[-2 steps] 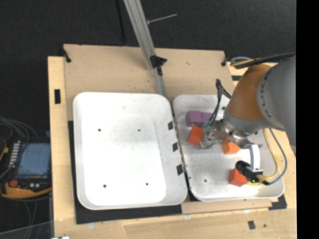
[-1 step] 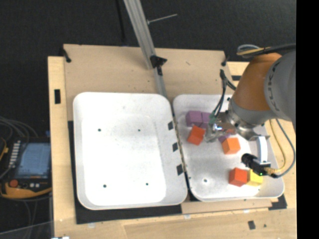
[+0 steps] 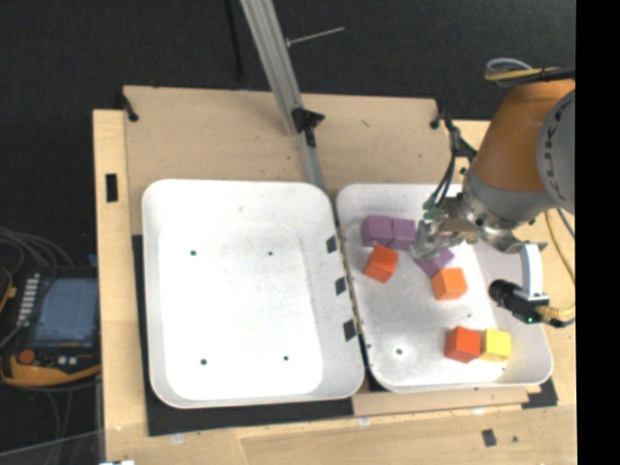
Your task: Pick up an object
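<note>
The right bin [image 3: 407, 361] holds several small blocks. A long purple block [image 3: 386, 230] lies near its upper left, with an orange cube [image 3: 381, 263] just below it. Another purple block [image 3: 438, 260] sits right under my gripper [image 3: 429, 244], and an orange cube [image 3: 449, 283] lies below that. A red-orange cube [image 3: 464, 343] and a yellow cube [image 3: 497, 344] sit side by side near the bin's lower right. My gripper hangs low over the blocks in the upper middle of the bin, and nothing shows between its fingers.
The left bin [image 3: 242, 289] stands beside the right one, separated by a divider with black clips [image 3: 345, 284]. A slanted metal pole [image 3: 276, 61] rises behind the bins. The arm's orange band [image 3: 518, 134] looms over the right bin's upper right corner.
</note>
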